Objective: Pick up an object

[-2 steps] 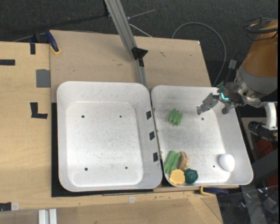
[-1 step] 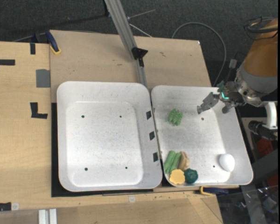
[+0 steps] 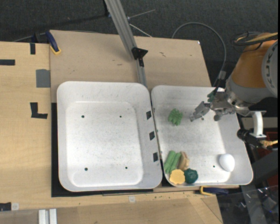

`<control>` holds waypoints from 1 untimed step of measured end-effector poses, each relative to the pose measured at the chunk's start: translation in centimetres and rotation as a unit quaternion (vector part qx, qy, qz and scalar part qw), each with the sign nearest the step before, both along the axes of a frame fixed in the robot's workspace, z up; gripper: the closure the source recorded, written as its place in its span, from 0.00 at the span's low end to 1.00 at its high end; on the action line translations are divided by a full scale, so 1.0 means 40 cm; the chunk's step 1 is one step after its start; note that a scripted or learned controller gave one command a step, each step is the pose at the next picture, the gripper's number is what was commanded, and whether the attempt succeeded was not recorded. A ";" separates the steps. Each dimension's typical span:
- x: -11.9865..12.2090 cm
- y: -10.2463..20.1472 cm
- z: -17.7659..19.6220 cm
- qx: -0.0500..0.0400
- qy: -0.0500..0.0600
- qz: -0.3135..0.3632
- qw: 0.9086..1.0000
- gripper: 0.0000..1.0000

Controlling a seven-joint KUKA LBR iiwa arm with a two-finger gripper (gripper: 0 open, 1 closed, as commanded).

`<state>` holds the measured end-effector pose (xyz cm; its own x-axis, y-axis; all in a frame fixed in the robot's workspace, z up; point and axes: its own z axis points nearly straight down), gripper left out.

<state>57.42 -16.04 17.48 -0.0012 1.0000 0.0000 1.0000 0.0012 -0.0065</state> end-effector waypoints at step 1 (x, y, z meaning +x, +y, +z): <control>-0.012 -0.009 -0.113 0.000 0.000 0.000 1.000 0.00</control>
<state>56.95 -16.42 12.95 -0.0007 1.0000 0.0001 1.0000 0.0007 -0.0068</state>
